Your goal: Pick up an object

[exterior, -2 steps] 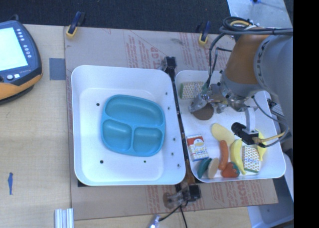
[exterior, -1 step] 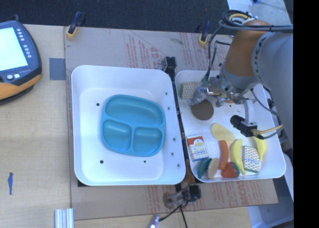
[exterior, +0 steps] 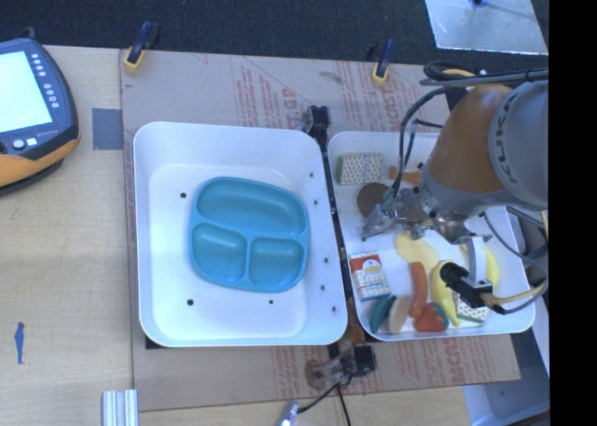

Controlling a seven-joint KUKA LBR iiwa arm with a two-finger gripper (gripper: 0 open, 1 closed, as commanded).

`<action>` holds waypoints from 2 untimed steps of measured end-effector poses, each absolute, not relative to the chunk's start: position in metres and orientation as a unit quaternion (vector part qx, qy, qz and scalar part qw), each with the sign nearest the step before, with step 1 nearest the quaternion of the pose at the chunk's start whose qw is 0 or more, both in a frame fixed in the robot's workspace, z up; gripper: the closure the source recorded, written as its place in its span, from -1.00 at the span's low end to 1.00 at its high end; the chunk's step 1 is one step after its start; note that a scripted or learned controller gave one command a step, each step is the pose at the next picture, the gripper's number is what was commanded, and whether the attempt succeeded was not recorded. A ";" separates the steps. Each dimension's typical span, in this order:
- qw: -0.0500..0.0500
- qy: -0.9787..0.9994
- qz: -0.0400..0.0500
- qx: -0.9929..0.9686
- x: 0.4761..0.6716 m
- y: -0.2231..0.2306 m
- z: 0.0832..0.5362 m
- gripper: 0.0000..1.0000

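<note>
The right bin holds a jumble of small toy foods, any of which would serve as the thing to pick up, and the gripper hangs low over its middle, close to a brown round piece; whether it is apart or together I cannot tell, since the wrist covers it. These pieces look like light, hollow plastic: stiff enough to take a firm squeeze, smooth and likely slippery, not fragile. The red sausage seems best taken across its narrow middle, and the small red-and-white box across its flat sides, while rounded pieces could squirt out of a grip. By count there is one brown round piece, one checked packet near the far wall, one box, one red sausage, one red tomato-like piece, and about three yellow pieces, though they overlap and the tally is uncertain. The left bin holds one blue divided plate. That makes two bins.
</note>
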State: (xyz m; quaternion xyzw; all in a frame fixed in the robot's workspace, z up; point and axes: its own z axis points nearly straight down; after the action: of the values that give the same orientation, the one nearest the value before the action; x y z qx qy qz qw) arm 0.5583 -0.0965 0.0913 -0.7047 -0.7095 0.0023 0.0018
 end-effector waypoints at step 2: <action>0.002 -0.709 0.002 -0.705 0.569 -0.107 0.091 -1.00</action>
State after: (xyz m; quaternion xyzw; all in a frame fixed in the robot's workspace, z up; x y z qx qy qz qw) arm 0.5686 -0.1074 0.0914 -0.7052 -0.7090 0.0022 0.0016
